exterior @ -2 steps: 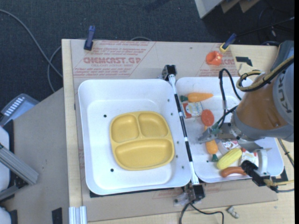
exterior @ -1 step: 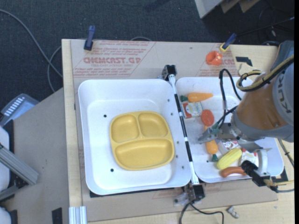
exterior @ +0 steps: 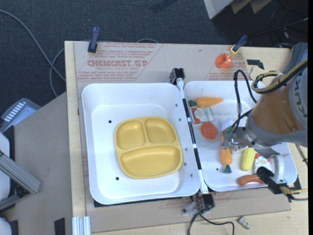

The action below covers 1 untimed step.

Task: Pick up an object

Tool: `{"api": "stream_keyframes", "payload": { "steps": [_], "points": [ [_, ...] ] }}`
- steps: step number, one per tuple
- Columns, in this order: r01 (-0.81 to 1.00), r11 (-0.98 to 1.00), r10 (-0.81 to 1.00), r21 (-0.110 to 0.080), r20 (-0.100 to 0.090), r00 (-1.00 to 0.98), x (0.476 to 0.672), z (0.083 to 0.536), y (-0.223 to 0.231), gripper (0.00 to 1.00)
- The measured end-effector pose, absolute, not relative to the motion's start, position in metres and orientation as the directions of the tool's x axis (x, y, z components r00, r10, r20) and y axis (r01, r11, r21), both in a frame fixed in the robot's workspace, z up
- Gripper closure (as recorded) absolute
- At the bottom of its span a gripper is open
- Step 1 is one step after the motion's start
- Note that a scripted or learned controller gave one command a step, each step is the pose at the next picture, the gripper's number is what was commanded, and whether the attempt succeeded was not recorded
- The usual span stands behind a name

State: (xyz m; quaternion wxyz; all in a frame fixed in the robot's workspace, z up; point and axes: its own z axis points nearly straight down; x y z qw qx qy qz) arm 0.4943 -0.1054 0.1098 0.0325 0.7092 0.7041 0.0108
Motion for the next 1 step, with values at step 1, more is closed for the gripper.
{"api": "stream_keyframes", "payload": {
  "steps": [1],
  "points": [
    [1.000, 0.001, 1.000, 0.002, 0.000, -0.001, 0.5286, 0.2223, -0.0810, 1.00]
  ]
}}
